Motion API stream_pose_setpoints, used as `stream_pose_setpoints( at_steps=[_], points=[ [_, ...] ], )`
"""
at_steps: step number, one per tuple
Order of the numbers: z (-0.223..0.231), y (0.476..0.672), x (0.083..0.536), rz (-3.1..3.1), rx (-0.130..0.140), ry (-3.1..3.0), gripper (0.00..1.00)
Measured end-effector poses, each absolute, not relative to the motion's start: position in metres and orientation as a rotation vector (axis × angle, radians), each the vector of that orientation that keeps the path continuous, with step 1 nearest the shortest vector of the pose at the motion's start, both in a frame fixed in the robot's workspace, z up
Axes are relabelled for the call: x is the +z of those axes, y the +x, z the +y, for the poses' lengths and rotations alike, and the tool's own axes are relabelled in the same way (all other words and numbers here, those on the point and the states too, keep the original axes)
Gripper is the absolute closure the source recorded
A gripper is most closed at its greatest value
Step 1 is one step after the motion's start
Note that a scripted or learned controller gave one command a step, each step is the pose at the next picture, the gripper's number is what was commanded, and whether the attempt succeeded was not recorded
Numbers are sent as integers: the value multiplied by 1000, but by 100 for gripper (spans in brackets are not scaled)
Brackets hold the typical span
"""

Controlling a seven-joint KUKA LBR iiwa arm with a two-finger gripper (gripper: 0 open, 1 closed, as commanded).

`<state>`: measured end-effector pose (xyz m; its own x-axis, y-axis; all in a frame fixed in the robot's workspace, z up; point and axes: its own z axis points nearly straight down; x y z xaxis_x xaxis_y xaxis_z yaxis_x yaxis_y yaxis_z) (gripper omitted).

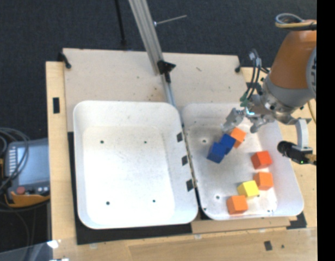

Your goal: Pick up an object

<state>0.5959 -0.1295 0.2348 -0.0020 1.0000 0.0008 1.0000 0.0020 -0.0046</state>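
Pincer [244, 121] stands open, holding nothing. Small orange block [238, 135] lies just beneath it, touching blue block [221, 148] in right bin [205, 118].

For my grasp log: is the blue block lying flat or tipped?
Tipped: the blue block leans diagonally, upper end against a small orange block below the gripper.

Left bin [129, 162] white, finely speckled with dark dots. Right bin [211, 124] white too, same speckle. Bench [102, 75] pale tan, black clips at corners. Floor [48, 15] dark charcoal. Arm [292, 53] orange above, grey below; hand [244, 121] silvery grey. Blue block [221, 148]. Small orange block [238, 135] touching it. Three more orange blocks [261, 159] [264, 179] [237, 204]. Yellow block [248, 188].
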Motion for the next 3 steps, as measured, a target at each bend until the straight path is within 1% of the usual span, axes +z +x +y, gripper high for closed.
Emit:
stream_pose_setpoints(
  at_steps=[1, 2, 3],
  points=[
    [-130, 597, 238, -2224, -1, -2220, 0],
    [-129, 592, 195, -2219, 6, -2221, 0],
    [-125, 599, 137, -2217, 6, -2222, 0]
  ],
)
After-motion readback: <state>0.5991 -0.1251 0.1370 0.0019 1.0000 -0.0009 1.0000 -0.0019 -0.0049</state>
